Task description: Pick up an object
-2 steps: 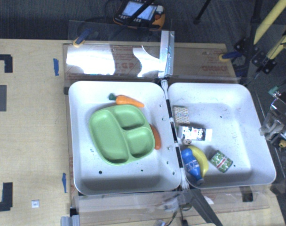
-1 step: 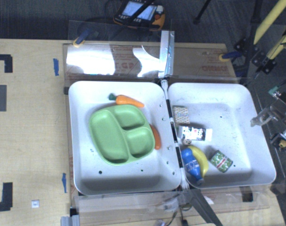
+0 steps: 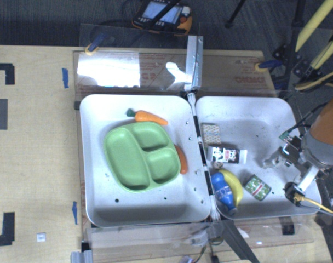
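The right bin [image 3: 248, 114] holds a small patterned packet [image 3: 210, 133], a black-and-white carton [image 3: 228, 156], a yellow banana [image 3: 233, 184], a blue bottle [image 3: 223, 193] lying against the banana, and a small green box [image 3: 257, 188]. My gripper [image 3: 279, 156] hangs low over the right side of this bin, to the right of the carton and above the green box in the view. Nothing shows in its grasp. In the left bin [image 3: 95, 147] a green divided plate [image 3: 142, 155] lies with a carrot [image 3: 150, 117] behind it and another orange piece [image 3: 181, 160] at its right edge.
The divider [image 3: 196, 141] between the bins runs down the middle. A clear plastic sheet [image 3: 128, 70] lies behind the bins, with a handheld pendant [image 3: 161, 15] beyond it. Cables and a yellow-tipped lead [image 3: 309, 201] hang from the arm by the right bin's near-right corner.
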Action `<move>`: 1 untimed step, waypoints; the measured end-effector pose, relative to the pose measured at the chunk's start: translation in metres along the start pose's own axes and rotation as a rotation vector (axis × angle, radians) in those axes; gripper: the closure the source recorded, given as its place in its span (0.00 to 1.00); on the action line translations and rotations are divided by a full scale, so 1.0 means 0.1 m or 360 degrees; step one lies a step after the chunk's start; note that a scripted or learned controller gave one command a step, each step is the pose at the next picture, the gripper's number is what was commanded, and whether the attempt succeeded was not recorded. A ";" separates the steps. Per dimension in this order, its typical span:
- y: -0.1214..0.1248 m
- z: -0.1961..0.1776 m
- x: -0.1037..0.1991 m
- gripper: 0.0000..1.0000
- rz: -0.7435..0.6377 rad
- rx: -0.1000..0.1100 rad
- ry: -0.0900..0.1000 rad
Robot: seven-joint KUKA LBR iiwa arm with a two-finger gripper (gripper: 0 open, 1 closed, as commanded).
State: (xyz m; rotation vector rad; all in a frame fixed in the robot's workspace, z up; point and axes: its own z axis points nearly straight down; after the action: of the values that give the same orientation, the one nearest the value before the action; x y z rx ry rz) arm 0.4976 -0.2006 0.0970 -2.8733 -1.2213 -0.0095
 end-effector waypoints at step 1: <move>0.34 0.09 0.37 0.00 -0.0024 0.0009 0.0005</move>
State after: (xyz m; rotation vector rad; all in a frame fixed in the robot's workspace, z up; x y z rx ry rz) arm 0.5479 -0.1975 0.0883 -2.8581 -1.2400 -0.0108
